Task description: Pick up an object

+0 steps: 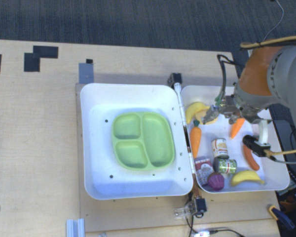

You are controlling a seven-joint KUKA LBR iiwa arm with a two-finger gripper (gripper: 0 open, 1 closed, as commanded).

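My gripper [223,112] hangs low over the back of the right bin [281,181], coming down from the grey arm with the orange band at the right. Just left of it lies a yellow banana [194,110]. A small orange carrot [236,127] lies just below and right of it. Further forward are a longer carrot [195,140], a white can with a red label [219,146], a green-labelled can [226,166], a purple grape bunch [216,181], a second banana [246,177] and a red sausage-shaped piece [252,159]. I see nothing lifted off the bin floor.
The left bin [96,181] holds a green divided plate [143,139]. A red and white packet [203,166] lies by the right bin's left wall. Black cables run along the arm and over the bin's right side. Bare bench stretches to the left.
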